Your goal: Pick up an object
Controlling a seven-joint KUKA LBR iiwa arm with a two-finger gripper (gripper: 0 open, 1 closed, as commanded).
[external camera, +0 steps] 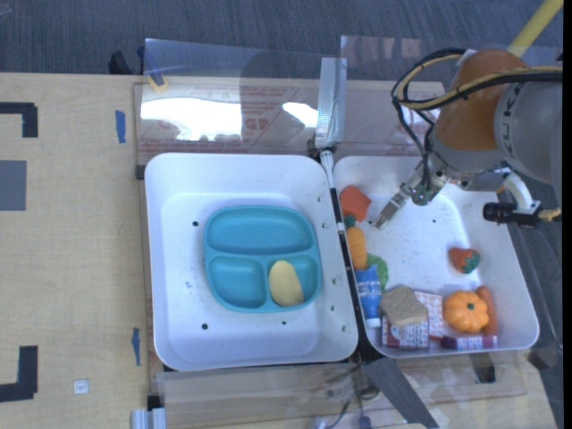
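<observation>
Inspecting bench: two shallow white bins side by side, one arm over the right one.
Landmark: divider [332, 206], the ridge where the two bins meet; all places are given from it.
Left bin [170, 239]: lies directly left of the divider and holds one blue tray [261, 256] with three compartments.
Tray contents: one yellow oval piece [285, 282], lying in the lower compartment nearest the divider; the other two compartments are bare blue.
Right bin [518, 284]: lies directly right of the divider and holds all the loose objects.
Against the divider, upper part: one orange-red block [354, 201].
Against the divider, lower down: one orange carrot-like piece [357, 247], one green item [375, 269] and one blue and white tube [367, 295], crowded together and touching.
Further right of the divider, at the near wall: one tan sponge-like block [404, 305] resting on one printed box [420, 325], one small orange pumpkin [467, 311] beside them.
Far from the divider: one small red and green piece [464, 259], lying alone on the bin floor.
Count: eight loose objects in the right bin, one in the left.
Arm [500, 123]: grey with orange band, reaching over the upper right bin.
Gripper [386, 213]: just right of the orange-red block, tilted toward the divider; fingers slightly parted, nothing between them.
</observation>
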